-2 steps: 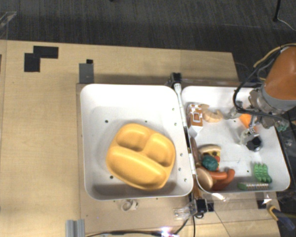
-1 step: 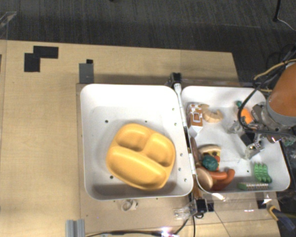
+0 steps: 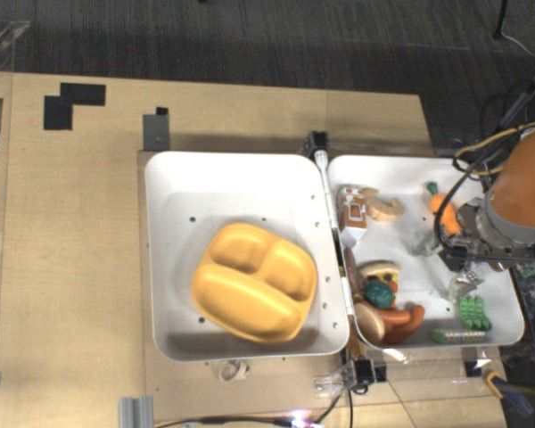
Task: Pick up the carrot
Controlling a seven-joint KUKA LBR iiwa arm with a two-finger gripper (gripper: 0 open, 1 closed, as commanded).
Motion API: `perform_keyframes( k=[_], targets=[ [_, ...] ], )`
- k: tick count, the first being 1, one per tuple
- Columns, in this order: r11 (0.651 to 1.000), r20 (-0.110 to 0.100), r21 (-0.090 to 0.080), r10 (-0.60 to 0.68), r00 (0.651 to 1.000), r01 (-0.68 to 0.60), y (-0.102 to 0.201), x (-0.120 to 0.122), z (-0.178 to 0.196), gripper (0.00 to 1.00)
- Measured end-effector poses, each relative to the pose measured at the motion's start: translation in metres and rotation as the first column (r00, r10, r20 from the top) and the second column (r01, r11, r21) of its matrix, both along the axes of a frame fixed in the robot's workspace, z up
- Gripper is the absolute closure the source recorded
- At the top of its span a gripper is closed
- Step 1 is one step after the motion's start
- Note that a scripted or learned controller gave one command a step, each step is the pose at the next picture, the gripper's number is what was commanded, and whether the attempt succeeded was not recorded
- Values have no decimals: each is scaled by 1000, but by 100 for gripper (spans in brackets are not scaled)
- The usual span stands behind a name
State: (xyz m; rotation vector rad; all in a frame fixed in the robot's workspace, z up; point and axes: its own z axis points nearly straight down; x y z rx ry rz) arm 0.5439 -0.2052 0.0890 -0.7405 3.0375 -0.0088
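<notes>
The carrot (image 3: 440, 209) is a small orange piece with a green tip. It lies in the right bin (image 3: 410, 172) near its far right side. The arm's grey body and black cables partly cover it. My gripper (image 3: 461, 259) hangs over the right part of this bin, just to the near right of the carrot. Its dark body is close beside the carrot. Nothing is visibly held.
A large yellow pepper (image 3: 254, 280) fills much of the left bin (image 3: 174, 203). The right bin also holds a brown-and-white snack (image 3: 355, 207), a cream piece (image 3: 385, 209), a cluster with a red sausage (image 3: 403, 320) at the near left, and green pieces (image 3: 473, 313) at the near right.
</notes>
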Motion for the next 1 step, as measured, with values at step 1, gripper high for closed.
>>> perform_keyframes(
  k=[1],
  targets=[
    [1000, 13, -2, 1, 1000, -1, 1, 5, 14, 100]
  ],
)
